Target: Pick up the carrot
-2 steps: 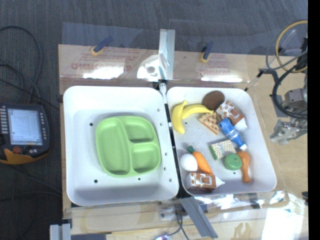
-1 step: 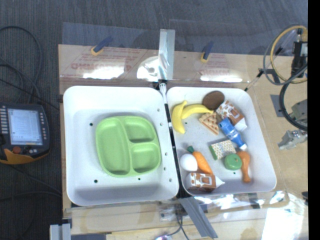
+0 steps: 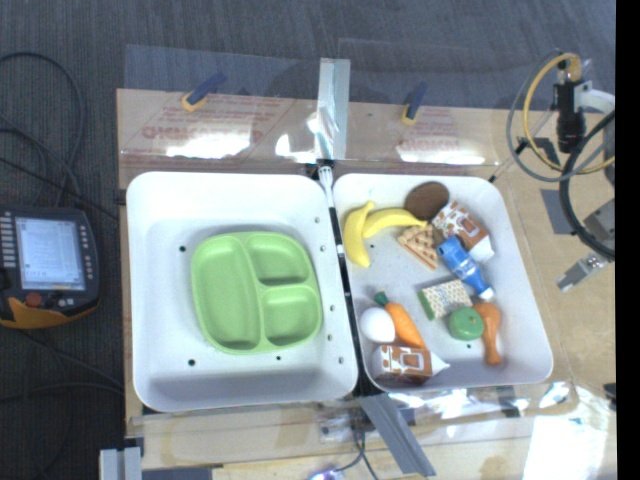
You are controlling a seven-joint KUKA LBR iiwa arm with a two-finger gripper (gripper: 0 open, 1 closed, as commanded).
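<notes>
In the right shallow white bin [image 3: 520, 298], the small orange carrot with green top [image 3: 401, 321] is lying beside a white egg [image 3: 377, 325], near the front; my end effector's state I cannot tell.

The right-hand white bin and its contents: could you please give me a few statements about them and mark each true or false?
1. The orange carrot with a green top lies in the right-hand white bin. True.
2. The carrot lies on the green divided plate. False: that plate sits in the left-hand white bin, with nothing on it.
3. The white egg lies right beside the carrot. True.
4. The yellow banana lies at the bin's near edge. False: it lies in the far left part.
</notes>
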